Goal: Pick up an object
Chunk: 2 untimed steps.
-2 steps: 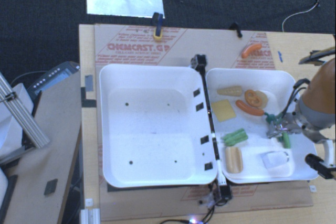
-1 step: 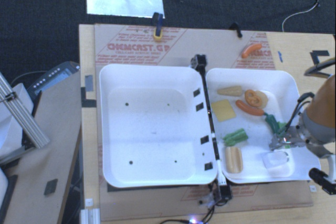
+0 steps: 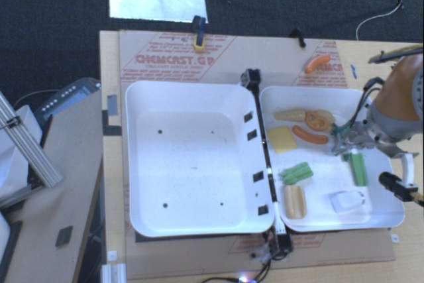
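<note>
Right bin (image 3: 391, 212): sausage (image 3: 310, 135), yellow slice (image 3: 282, 138), green bundle (image 3: 295, 173), bun (image 3: 294, 201), white block (image 3: 346, 201), green stick (image 3: 358, 168). Gripper (image 3: 342, 142) low at the stick's upper end, near the bin's right side; whether its pincer is wide or narrow cannot be told. Left bin (image 3: 142, 162) adjoins.

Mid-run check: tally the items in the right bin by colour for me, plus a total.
Right bin, by colour:
Green: 2, the leafy piece and the long stick beside the hand
Yellow or tan: 2, the flat slice and the pale long piece
Orange or red: 2, the round piece and the sausage
Brown bun: 1
White: 1
Total: 8
</note>
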Available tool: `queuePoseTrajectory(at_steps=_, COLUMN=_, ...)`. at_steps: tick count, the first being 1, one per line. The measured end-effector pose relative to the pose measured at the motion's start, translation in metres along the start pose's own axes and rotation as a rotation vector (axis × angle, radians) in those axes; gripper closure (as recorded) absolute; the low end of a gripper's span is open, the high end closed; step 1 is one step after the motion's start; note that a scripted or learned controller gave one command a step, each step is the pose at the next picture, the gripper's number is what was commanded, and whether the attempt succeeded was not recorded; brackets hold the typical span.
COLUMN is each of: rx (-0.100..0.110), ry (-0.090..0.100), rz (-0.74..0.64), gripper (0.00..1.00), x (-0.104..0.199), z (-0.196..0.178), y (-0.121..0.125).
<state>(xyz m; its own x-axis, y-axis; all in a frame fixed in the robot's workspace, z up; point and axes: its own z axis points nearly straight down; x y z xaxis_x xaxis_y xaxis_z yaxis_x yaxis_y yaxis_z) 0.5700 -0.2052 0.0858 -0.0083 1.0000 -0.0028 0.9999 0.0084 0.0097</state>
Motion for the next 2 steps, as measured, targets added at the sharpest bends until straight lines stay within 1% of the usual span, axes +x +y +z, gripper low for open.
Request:
queuePoseTrajectory(at_steps=1, rx=0.015, ry=0.005, rz=0.011, gripper=1.00, x=-0.001, z=-0.001, y=-0.088)
queuePoseTrajectory(at_steps=2, rx=0.001, ry=0.000, rz=0.000, gripper=1.00, x=0.000, z=0.000, y=-0.003)
